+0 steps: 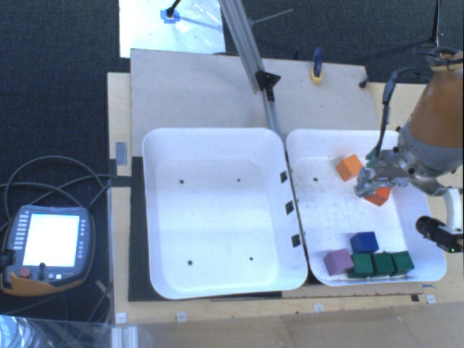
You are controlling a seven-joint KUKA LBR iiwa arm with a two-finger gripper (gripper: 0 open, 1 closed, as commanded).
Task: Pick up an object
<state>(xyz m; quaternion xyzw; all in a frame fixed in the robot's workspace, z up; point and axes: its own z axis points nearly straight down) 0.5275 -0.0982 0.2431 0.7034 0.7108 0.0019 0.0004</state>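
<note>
I see my two-finger gripper [371,184] low over a red-orange block [378,196] beside the orange cube [349,167], presumably to grasp it; jaw state unclear.

Both bins [217,140] look like smooth, glossy white plastic on a matt, wood-like bench [203,85].

Grey arm [428,147], broad orange band above wrist; black cable looped alongside; pale metallic gripper [371,182].
</note>
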